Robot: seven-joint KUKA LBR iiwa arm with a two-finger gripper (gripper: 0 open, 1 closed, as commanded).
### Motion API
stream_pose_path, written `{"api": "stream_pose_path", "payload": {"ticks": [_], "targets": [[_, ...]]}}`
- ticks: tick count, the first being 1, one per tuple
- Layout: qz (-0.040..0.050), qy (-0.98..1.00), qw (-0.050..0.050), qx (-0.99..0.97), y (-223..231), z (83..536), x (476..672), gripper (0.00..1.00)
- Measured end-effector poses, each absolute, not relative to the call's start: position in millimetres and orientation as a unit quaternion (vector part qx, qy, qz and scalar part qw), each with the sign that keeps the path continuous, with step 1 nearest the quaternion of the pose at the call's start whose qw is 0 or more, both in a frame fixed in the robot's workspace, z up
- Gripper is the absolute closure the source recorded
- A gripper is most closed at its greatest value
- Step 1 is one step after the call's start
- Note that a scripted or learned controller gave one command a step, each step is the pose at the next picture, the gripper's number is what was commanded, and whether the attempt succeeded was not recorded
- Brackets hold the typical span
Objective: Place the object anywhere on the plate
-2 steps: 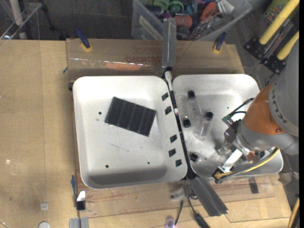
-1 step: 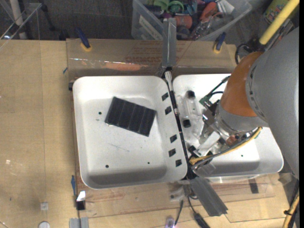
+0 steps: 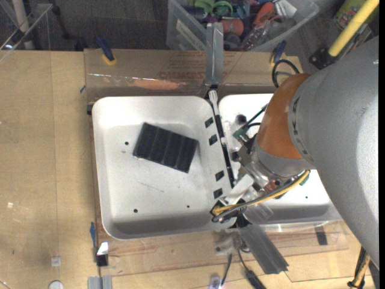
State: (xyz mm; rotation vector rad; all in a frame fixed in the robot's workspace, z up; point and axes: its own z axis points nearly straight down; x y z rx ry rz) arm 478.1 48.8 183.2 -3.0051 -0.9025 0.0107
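A black ridged rectangular plate [image 3: 165, 148] lies flat in the left white bin [image 3: 114, 209], slightly turned, near the bin's middle. My arm reaches in from the right and hangs low over the left part of the right bin [image 3: 313, 206]. The gripper [image 3: 243, 142] sits beneath the orange-banded wrist, close to the wall between the two bins. The wrist hides most of it. The arm covers much of the right bin's floor, and whatever lies under it is hidden. The gripper is well to the right of the plate, across the divider.
A raised divider [image 3: 218, 143] with black strips separates the bins. A clear tub of colourful toys [image 3: 240, 11] stands behind the bins at the back. Pale wooden bench [image 3: 42, 161] stretches to the left of the bins.
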Motion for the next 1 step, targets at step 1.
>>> {"api": "stream_pose_path", "payload": {"ticks": [1], "targets": [[0.0024,-0.202,0.000,-0.979,84.3,183.3,478.2,1.00]]}}
